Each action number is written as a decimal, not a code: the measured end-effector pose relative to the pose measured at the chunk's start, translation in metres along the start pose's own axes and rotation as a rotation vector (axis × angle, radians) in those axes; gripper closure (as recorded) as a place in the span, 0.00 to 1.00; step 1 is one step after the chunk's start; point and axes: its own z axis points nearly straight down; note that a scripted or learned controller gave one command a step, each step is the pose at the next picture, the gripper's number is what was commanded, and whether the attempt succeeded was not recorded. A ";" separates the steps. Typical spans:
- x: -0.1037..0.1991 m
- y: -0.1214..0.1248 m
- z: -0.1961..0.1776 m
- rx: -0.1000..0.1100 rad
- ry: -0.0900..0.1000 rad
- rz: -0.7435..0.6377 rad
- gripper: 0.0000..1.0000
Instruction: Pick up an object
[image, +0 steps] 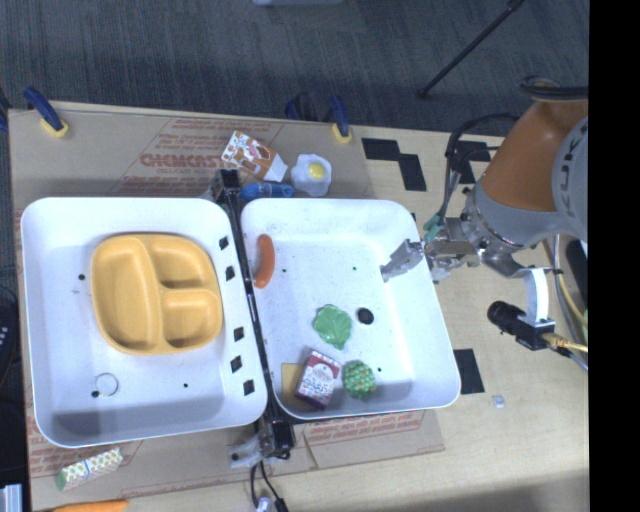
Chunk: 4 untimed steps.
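Note:
My gripper (402, 260) hangs over the right side of the right bin (432, 340), near its right wall, with nothing visible in it. Several objects lie in this bin. An orange sausage (264, 260) rests along the left wall. A green leafy piece (332, 324) sits near the middle, with a small black disc (365, 317) beside it. At the front stand a red box (318, 379) and a green bumpy ball (359, 379). The gripper is above and to the right of all of them, touching none.
The left bin (50, 300) holds a yellow divided tray (155, 290). Behind the bins lie a printed packet (246, 153), a white and yellow piece (312, 173) and a blue object (266, 190). A wrapped candy (90, 466) lies at the front left.

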 end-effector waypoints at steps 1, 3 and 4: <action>0.074 -0.017 0.135 0.004 0.002 -0.136 0.00; 0.073 -0.017 0.125 0.003 0.001 -0.141 0.00; 0.065 -0.025 0.147 -0.001 0.001 -0.207 0.00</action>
